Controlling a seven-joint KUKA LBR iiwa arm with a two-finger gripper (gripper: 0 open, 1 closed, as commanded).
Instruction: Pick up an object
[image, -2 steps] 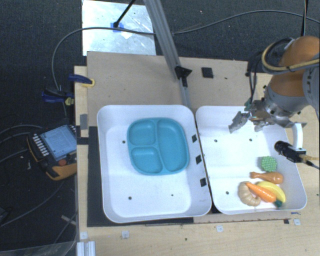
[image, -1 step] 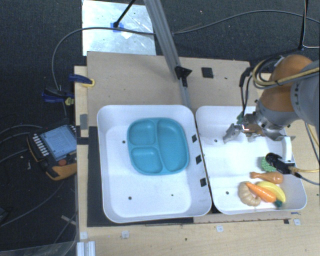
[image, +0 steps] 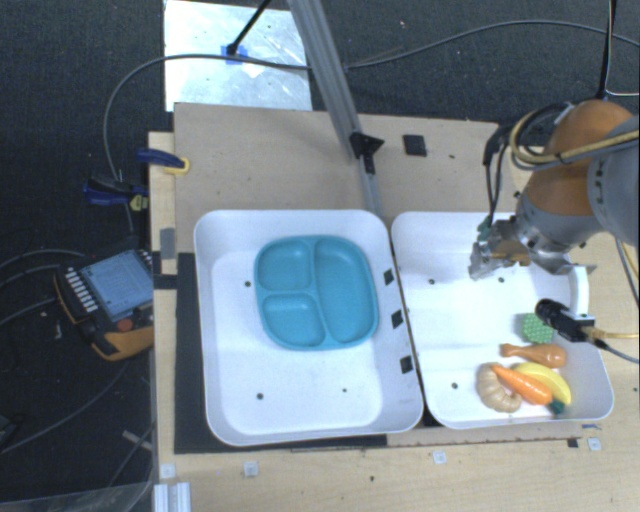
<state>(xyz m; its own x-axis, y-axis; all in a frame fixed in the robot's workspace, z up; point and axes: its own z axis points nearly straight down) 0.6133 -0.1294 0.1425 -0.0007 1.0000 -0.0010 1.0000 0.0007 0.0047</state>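
Hovering gripper (image: 487, 262) over right bin (image: 440, 300), upper part | jaws: can't tell how wide, nothing seen in them | toy food heap — carrot (image: 528, 385), banana (image: 548, 380), drumstick (image: 535, 353) — near corner, well apart | blue plate (image: 315, 290) in left bin (image: 300, 400)

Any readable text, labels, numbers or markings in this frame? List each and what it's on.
None can be read.
Handheld pendant left of the bench: its screen and buttons are too small and blurred to read.
Small black tags on the bench board: no legible marks.
Blue divided plate, white bins and toy food: no lettering visible.
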